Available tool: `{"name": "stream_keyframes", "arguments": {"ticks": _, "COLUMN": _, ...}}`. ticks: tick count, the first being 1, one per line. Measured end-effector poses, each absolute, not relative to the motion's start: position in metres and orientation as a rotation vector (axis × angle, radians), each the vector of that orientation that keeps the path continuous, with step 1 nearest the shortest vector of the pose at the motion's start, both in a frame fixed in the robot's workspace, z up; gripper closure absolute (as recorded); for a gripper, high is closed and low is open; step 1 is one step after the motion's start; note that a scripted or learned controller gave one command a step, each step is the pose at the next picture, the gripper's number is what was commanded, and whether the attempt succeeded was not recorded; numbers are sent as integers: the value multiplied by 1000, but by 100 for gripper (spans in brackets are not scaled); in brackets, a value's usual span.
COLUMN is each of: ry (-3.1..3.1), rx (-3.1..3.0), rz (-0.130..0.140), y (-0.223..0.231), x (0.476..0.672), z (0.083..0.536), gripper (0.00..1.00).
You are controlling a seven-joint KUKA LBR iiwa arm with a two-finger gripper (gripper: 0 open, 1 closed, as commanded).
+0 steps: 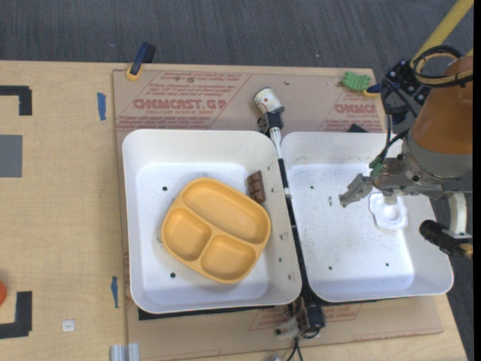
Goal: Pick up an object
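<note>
A yellow divided plate (216,229) lies in the left bin (143,201), with a small brown block (256,187) against its upper right edge. A small white object (390,214) rests on the floor of the right bin (338,277), near its right side. My gripper (372,200) hangs low over the right bin, just up and left of the white object and very close to it. Nothing can be seen held in the gripper. The wrist covers part of the white object's top edge.
The two bins meet at a central wall (288,216). A white and black fixture (267,105) stands on the board behind the bins. A green clip (353,81) and a blue-yellow clamp (140,59) sit at the board's far edge.
</note>
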State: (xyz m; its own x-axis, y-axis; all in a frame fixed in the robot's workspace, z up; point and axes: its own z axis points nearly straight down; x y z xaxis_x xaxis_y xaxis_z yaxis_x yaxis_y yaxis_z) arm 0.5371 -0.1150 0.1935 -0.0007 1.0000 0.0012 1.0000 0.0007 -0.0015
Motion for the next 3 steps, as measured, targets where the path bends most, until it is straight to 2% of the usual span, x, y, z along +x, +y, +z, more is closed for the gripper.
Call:
{"name": "stream_keyframes", "arguments": {"ticks": 1, "ry": -2295, "rx": -2146, "rz": -1, "y": -112, "x": 503, "z": 85, "gripper": 0}}
{"name": "stream_keyframes", "arguments": {"ticks": 2, "ry": -2324, "rx": -2119, "rz": -1, "y": -174, "x": 533, "z": 85, "gripper": 0}}
{"name": "stream_keyframes", "arguments": {"ticks": 3, "ry": -2121, "rx": -2320, "rz": -3, "y": -131, "x": 565, "z": 85, "gripper": 0}}
